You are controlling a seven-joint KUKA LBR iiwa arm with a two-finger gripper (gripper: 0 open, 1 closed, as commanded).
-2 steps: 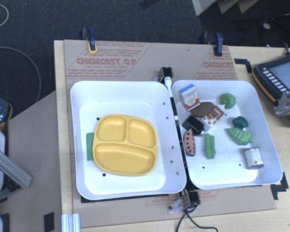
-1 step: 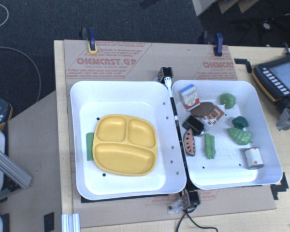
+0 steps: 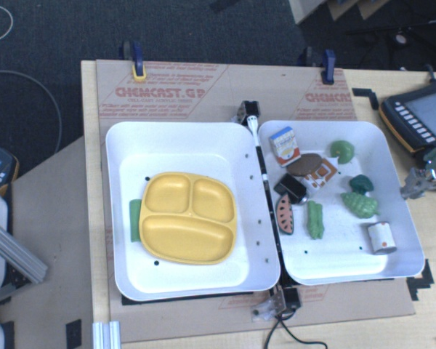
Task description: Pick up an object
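Note:
The right bin point(image 3: 400, 253) holds several small toys. At its back lies a white, blue and orange carton point(image 3: 284, 143), with a brown piece point(image 3: 305, 165) and a brown-and-white piece point(image 3: 322, 174) below it. A black block point(image 3: 293, 188) sits near the bin's left wall, above a watermelon slice point(image 3: 284, 214) and a green pickle point(image 3: 315, 219). Further right are a round green toy point(image 3: 341, 150), a dark green broccoli point(image 3: 361, 184), a light green leafy piece point(image 3: 360, 205) and a silver can point(image 3: 381, 237). In the left bin point(image 3: 123, 151) a yellow divided plate point(image 3: 190, 217) rests partly over a flat green piece point(image 3: 135, 219).
Both bins sit on a brown cardboard sheet point(image 3: 167, 93) held by two blue clamps point(image 3: 137, 53) at its far edge. A dark tablet with an orange rim point(image 3: 418, 118) and a small grey metal part point(image 3: 424, 179) lie off the right bin's right side. A cable point(image 3: 280, 326) runs from the front.

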